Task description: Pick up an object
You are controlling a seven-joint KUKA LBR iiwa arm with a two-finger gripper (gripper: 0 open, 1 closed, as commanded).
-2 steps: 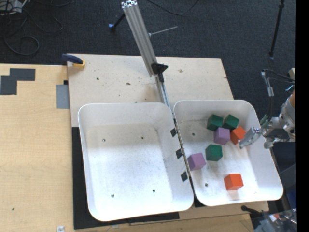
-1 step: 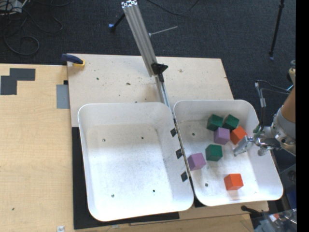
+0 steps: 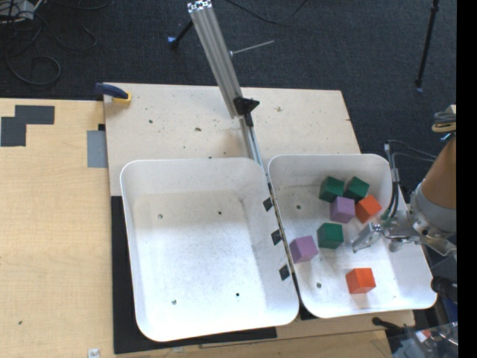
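Right bin (image 3: 402, 293): three green cubes (image 3: 331, 236), two purple cubes (image 3: 303, 248) and two orange cubes (image 3: 361, 280), most clustered toward the far side, one orange cube apart near the front. Gripper (image 3: 363, 241) low inside this bin, just right of the nearest green cube and below the upper orange cube; nothing seen between the fingers, their spread not discernible. Left bin (image 3: 149, 192) alongside.

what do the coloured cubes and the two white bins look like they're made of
Cubes, for example the lone orange cube: probably foam or painted wood; matte, flat colour, no glare. White bins: likely moulded plastic; smooth, thin rounded rims, dark specks from wear.
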